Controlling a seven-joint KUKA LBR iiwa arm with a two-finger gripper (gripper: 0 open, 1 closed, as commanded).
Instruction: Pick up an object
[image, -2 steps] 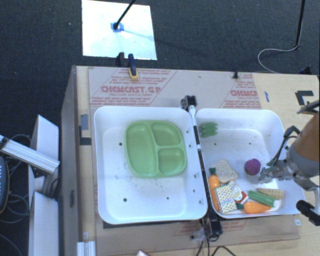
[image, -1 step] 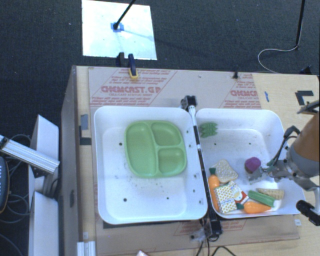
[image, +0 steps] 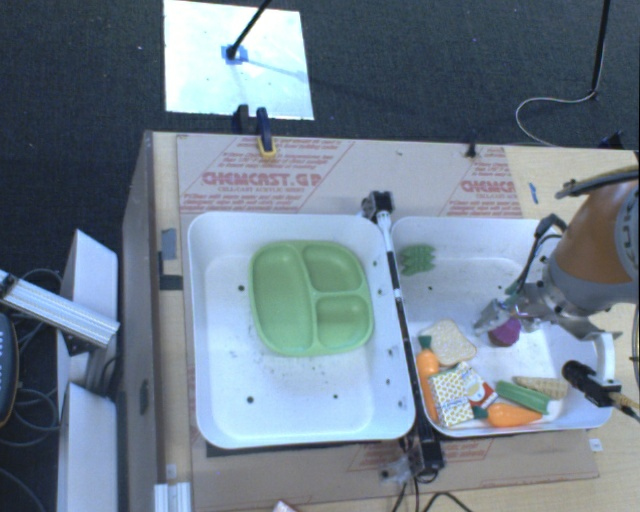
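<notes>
Green, first, at far left: a sectioned plate (image: 310, 298) lying flat in the left bin (image: 225, 400), nothing on it. Across the divider, in the right bin (image: 470, 275), a small green leafy piece (image: 417, 260) near the top wall, well apart from the rest. Lower down, a toast slice (image: 452, 343), an orange carrot-like piece (image: 428, 375) against the divider, a printed carton (image: 455, 395), and a green-and-orange vegetable (image: 520, 405) crowded along the bottom wall. Further right, a purple object (image: 506, 331) sitting directly under the hand (image: 503, 318), likely the target. Cannot tell whether clenched or released, nor whether the purple piece is truly grasped. Probably mid-grasp, then. To do it well: centre over the purple piece, descend squarely until both sides are bracketed, close firmly, and lift straight up, keeping clear of the toast just beside it and of the bin's right wall. Risk of a rounded piece squirting out sideways.
</notes>
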